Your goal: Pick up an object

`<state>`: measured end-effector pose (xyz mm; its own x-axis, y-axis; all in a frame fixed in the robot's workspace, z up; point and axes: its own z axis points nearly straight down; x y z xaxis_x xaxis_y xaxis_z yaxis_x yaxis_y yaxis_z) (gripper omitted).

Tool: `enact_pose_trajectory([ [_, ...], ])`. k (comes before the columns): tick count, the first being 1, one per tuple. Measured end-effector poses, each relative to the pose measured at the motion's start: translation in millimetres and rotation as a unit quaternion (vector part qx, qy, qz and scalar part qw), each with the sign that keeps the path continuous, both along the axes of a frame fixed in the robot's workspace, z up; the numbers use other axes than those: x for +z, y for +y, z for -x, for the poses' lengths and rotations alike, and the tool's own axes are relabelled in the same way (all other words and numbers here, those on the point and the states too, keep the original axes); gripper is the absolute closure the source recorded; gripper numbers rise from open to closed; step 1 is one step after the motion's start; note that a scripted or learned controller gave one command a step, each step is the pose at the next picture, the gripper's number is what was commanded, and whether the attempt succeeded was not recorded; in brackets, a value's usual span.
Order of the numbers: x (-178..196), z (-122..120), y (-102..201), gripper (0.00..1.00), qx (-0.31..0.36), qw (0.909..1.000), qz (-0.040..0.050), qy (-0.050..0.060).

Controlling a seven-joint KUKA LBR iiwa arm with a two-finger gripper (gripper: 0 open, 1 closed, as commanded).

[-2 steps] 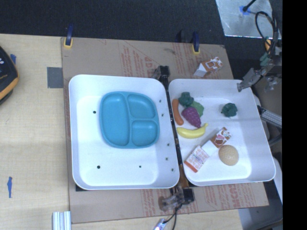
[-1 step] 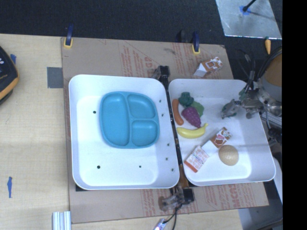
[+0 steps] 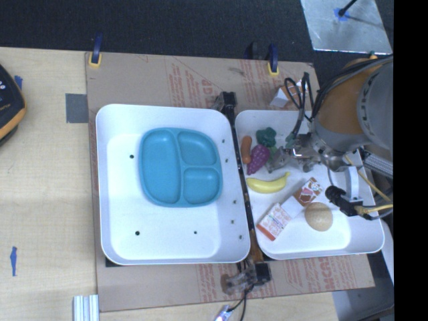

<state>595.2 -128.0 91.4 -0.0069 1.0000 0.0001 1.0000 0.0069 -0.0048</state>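
Observation:
The right bin (image 3: 334, 246) holds several toy foods. A yellow banana (image 3: 267, 183) lies near its left wall. Above the banana sit purple grapes (image 3: 258, 156), an orange carrot (image 3: 247, 146) and a green vegetable (image 3: 266, 137). A small milk carton (image 3: 309, 192), a red and white box (image 3: 274, 221) and a tan potato (image 3: 319, 217) lie toward the front. My gripper (image 3: 292, 151) hangs low over the bin's upper middle, just right of the grapes and the green vegetable. Nothing visibly sits in it.
The left bin (image 3: 114, 199) holds a blue divided plate (image 3: 180, 166). The arm's grey and orange body (image 3: 351, 112) covers the right bin's far right corner. Black cables (image 3: 297, 92) loop above that bin. A yellow and black device (image 3: 8, 105) lies at the bench's left edge.

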Motion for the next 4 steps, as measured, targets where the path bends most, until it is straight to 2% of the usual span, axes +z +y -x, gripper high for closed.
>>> enact_pose_trajectory([
  [1, 0, 44, 29, 0.00, -0.001, 1.0000, 0.0003, 0.000],
  [2, 0, 57, 29, 0.00, -0.001, 1.0000, 0.0002, 0.000],
  [3, 10, 57, 28, 1.00, 0.000, 1.0000, 0.0008, 0.001],
  [4, 107, 26, 78, 1.00, -0.001, 1.0000, -0.0003, -0.002],
])
